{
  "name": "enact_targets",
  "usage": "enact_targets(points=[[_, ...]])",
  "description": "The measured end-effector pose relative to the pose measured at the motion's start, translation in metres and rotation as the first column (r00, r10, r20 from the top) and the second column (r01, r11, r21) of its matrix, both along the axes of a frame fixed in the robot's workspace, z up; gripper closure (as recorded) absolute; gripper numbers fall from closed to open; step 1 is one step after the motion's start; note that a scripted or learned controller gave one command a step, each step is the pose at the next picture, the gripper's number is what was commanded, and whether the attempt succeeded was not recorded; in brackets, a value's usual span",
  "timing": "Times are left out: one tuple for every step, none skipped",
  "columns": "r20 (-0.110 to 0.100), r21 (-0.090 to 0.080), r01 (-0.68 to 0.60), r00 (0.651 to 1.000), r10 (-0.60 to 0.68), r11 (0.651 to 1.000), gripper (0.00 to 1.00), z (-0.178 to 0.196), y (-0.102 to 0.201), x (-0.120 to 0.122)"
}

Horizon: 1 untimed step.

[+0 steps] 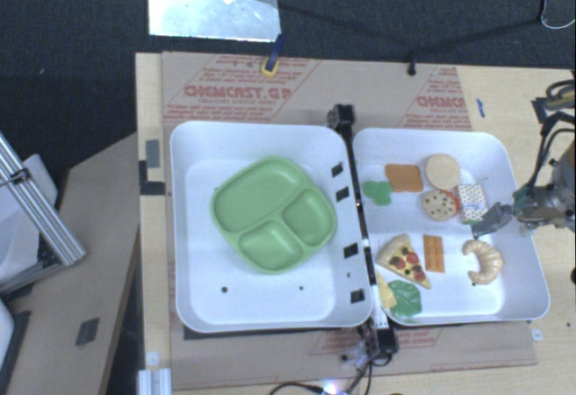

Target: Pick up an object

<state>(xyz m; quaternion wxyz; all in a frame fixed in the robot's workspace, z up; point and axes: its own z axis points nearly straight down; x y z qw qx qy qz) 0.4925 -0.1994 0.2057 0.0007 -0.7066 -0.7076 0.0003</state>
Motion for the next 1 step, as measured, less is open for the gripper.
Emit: enact_targets(points=[[0.0, 0.0, 0.001, 1.0, -0.001, 1.0, 0.0, -0.0499, -0.0055, 0.0083]])
